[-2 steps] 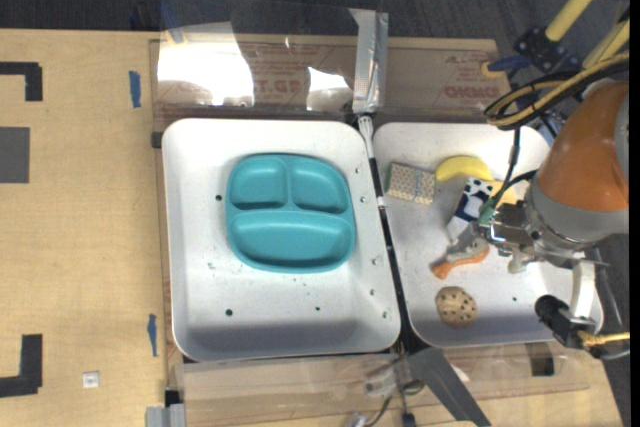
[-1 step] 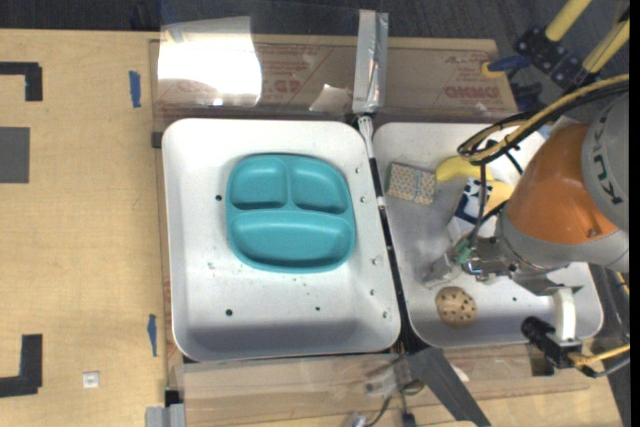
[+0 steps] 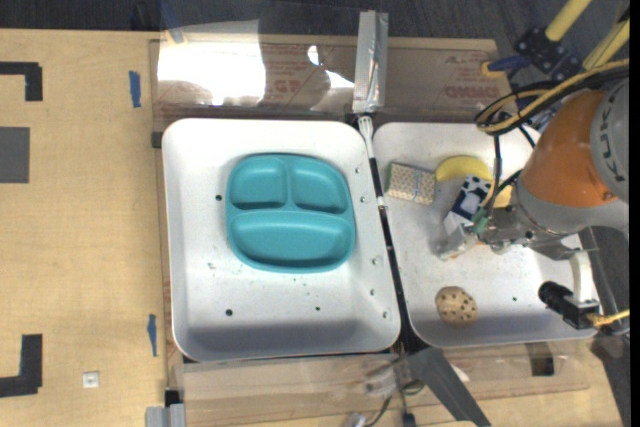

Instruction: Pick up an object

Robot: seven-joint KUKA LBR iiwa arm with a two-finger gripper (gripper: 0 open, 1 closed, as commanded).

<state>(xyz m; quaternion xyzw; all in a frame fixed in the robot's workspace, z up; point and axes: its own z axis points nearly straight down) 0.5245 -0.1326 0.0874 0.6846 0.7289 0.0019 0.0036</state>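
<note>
In the right bin [image 3: 520, 300] lie several small objects. A speckled green-and-white block [image 3: 410, 181] sits at the upper left. A yellow rounded object [image 3: 459, 166] lies behind a blue-and-white item [image 3: 466, 200]. A tan speckled ball [image 3: 455, 305] rests near the front. My gripper [image 3: 453, 241] reaches in from the right and hangs low over the bin's middle, just below the blue-and-white item and above the ball. Nothing visibly sits in its grasp.
The left bin [image 3: 190, 245] holds a teal divided plate [image 3: 290, 212]. A clear plastic wall [image 3: 300, 65] and a taped post [image 3: 370, 55] stand behind the bins. Cables [image 3: 510, 115] trail by the arm's orange band [image 3: 565, 160].
</note>
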